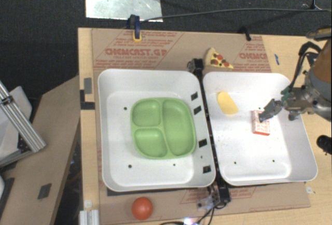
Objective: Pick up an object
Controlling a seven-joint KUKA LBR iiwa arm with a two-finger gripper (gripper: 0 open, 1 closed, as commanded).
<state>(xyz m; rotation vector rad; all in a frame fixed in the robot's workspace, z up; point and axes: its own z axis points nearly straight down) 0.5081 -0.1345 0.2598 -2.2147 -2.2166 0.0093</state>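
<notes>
Your desk (pixel 171 45) carries two shallow white bins side by side, so that anything picked in one can be moved across the shared rim. The left bin (pixel 111 115) holds a green divided plate (pixel 163 127) lying flat in its middle, well apart from the arm. The right bin (pixel 290 162) is your working side: the arm (pixel 317 89) reaches in over its far right wall, which puts the small things there within easy range. A yellow piece (pixel 227 103) lies near that bin's left wall, untouched. The likeliest target, a small red-and-white packet (pixel 261 124), lies flat near the bin's middle. The gripper (pixel 270 110) sits just over its upper edge, angled down at it, probably lining up a grasp. Whether it is spread or closed you cannot tell from this slant, and nothing shows the packet lifted.
</notes>
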